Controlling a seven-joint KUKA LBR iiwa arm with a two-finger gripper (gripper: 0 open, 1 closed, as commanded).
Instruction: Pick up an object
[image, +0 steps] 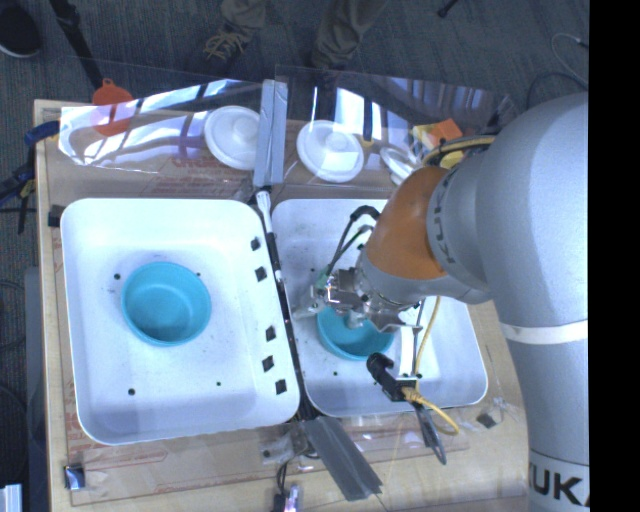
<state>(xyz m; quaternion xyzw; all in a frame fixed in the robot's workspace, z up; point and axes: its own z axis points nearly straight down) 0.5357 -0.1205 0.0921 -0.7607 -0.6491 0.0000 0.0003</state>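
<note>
**As the pincer hung over the right bin's bowl, its opening was hidden**

When this moment was caught, you had the pincer (350, 303) low inside the right bin (462, 372), directly over a blue bowl (345, 342) that sat near the bin's left wall. The wrist covered the bowl's far half, and you could see just the near rim as a blue crescent below the tool. From this slant you could not tell whether the pincer was wide or narrow, nor whether it touched the bowl or stood a little above it, so nothing showed that it held anything.

For the coming move, the relation that mattered was simple: the bowl lay straight beneath the pincer, its exposed edge toward the front of the worktop (470, 440). Being round, the bowl had no long axis to line up with, so in my judgement a grip would have had to take the rim, or one wall of it, and not span the whole bowl. The single arm (540, 200) reached in from the right and had the only claim on it.

A second blue bowl (165, 302) rested open side up in the left bin (90, 240), well apart from the tool. Two white lids (233, 135) lay on the worktop behind the bins, out of play.
</note>
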